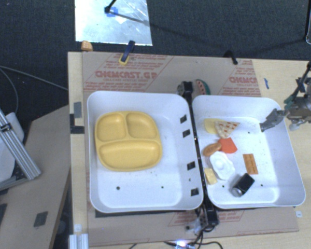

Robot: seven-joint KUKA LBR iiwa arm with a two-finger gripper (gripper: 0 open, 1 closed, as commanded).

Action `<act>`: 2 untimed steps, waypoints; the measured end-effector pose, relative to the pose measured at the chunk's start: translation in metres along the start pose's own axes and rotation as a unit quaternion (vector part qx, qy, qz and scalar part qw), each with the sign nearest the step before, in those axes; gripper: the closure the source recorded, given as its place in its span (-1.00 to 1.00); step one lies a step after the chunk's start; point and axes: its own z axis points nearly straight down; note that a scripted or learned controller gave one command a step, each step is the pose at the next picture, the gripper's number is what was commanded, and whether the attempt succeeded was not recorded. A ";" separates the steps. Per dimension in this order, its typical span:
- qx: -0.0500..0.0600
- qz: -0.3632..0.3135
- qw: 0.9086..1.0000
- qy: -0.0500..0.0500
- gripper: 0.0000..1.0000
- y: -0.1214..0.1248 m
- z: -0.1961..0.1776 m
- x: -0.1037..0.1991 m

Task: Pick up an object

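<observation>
The tool (269, 120) hangs over the upper right corner of the right bin (287, 154). Nothing is seen between its fingers, and I cannot tell how far it is open.

The objects lie in the left half of this bin: a yellow slice (221, 126) with a pattern, an orange piece (228, 146), a brown oval (212, 149), a white item (222, 166), an orange-brown card (250, 164) and a black block (243, 184).

The left bin (114, 193) holds a yellow divided tray (128, 140). Both bins stand on the table (160, 71).
</observation>
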 end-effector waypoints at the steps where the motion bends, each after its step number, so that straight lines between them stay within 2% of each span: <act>1: 0.003 0.001 1.000 0.001 -1.00 -0.004 0.174 -0.006; 2: -0.002 0.001 1.000 0.000 1.00 -0.001 0.155 -0.007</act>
